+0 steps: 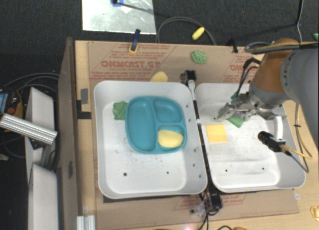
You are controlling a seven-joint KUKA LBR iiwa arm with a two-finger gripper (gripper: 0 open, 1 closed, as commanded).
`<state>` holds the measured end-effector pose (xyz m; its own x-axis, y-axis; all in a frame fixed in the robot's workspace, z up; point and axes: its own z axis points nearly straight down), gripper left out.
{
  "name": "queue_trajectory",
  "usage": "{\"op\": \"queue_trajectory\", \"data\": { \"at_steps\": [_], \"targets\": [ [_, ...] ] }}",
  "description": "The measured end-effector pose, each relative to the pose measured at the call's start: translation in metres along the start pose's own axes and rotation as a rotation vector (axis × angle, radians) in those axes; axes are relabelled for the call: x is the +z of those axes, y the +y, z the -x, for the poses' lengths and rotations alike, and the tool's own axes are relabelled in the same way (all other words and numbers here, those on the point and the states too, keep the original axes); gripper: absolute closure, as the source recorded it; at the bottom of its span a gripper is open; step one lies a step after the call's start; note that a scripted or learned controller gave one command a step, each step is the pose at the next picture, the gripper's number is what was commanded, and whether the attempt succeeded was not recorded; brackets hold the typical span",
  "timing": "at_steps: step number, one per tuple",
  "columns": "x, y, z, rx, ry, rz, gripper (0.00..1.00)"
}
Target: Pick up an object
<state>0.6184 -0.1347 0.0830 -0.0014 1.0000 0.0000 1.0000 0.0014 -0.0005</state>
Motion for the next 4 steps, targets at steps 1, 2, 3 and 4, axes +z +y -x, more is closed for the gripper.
{"op": "queue_trajectory", "data": {
  "at_steps": [1,2,3,4],
  "targets": [
    [-0.052,0.015,0.048,0.002,-0.004,0.008,0.00],
    [0.001,-0.014,0.008,-0.004,0.002,-0.003,0.00],
    [-0.028,-0.008,0.046,0.002,-0.003,0.005,0.00],
    [0.000,-0.018,-0.028,-0.008,0.003,-0.001,0.00]
  ]
}}
